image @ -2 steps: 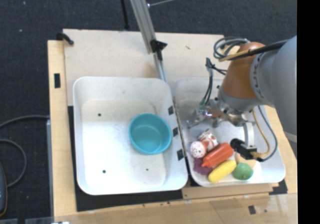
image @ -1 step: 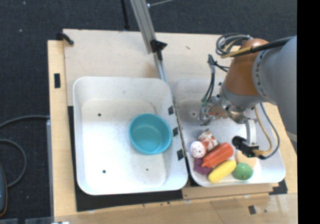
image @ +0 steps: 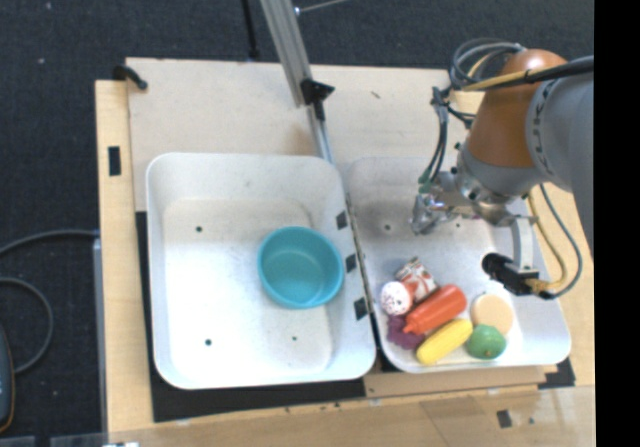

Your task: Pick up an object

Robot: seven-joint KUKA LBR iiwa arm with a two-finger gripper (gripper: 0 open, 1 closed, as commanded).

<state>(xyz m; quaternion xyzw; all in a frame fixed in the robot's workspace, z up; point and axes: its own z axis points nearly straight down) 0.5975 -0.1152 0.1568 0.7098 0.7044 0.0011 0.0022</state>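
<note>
One fixed camera looks down on me at a slant from high above the desk [image: 200,115]; my arm [image: 530,125] enters from three o'clock.

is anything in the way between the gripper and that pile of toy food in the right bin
Nothing visible. The gripper hangs over bare bin floor, and the toy food lies in the near corner of the right bin.

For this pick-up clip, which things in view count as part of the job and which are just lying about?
Part of the job:
pincer, above the right bin
orange carrot
yellow banana
green lime
white egg
cream round piece
blue bowl in the left bin

Lying about:
metal pole
black clip on the bench
</note>
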